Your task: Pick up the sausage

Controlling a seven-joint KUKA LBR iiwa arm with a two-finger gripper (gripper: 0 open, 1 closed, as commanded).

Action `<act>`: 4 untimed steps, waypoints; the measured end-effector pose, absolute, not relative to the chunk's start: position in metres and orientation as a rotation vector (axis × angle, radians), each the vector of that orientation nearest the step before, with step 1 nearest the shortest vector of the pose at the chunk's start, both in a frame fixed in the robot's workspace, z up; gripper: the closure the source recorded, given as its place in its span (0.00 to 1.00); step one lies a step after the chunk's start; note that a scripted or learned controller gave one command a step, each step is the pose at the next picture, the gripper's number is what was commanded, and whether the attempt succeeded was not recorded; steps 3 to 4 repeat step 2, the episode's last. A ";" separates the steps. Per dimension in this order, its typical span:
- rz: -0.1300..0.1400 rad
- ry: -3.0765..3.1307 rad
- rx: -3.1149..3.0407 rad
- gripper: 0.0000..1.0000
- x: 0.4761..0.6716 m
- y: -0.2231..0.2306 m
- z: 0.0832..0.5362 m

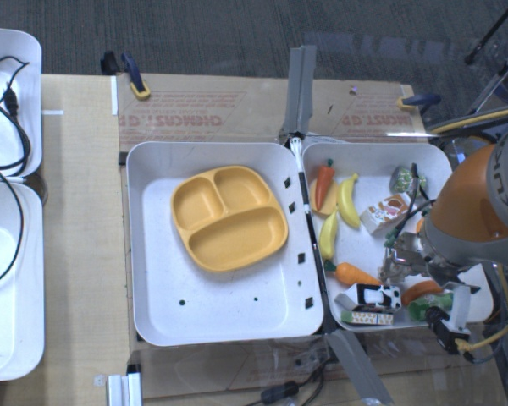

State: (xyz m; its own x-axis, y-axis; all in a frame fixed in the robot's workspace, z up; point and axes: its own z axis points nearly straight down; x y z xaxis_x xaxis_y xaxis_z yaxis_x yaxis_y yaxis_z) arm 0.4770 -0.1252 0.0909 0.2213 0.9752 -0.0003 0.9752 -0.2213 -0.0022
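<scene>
Partly hidden beneath the arm (470, 214), the sausage (422, 291); fingers' (398, 265) state impossible to tell.

Robotics lab: clamped bench (76, 227), bins (144, 252), cables (8, 134).

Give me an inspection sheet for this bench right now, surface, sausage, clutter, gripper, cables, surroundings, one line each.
Surface: wooden bench bearing the left bin and right bin.
Job's things: an orange-red piece by the arm may be the sausage; cannot confirm.
Clutter: yellow divided plate in the left bin; two bananas, carrot, small carton in the right.
Gripper: the gripper is low over the right bin; nothing visibly between its fingers.
Cables: black cables on the white trays at left.
Surroundings: blue clamps at the bench's far edge; dark carpet beyond.
</scene>
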 end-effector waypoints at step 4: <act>0.002 -2.055 -2.378 0.00 0.478 -0.095 0.091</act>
